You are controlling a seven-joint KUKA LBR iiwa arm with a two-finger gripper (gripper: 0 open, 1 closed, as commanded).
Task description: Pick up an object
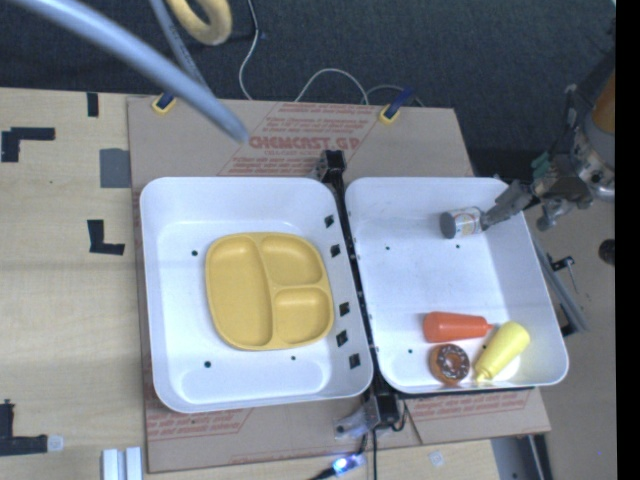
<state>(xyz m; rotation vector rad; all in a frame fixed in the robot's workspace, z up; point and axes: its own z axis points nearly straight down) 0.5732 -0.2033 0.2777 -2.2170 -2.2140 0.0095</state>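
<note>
The gripper (487,215) reaches into the far right corner of the right bin (420,273), its tip at or just beside a small grey cylinder (457,224) (whether the jaws are open or closed, I cannot tell). A glancing touch could roll the cylinder away, and the bin wall close by may foul the gripper, leaving nothing grasped.
</note>
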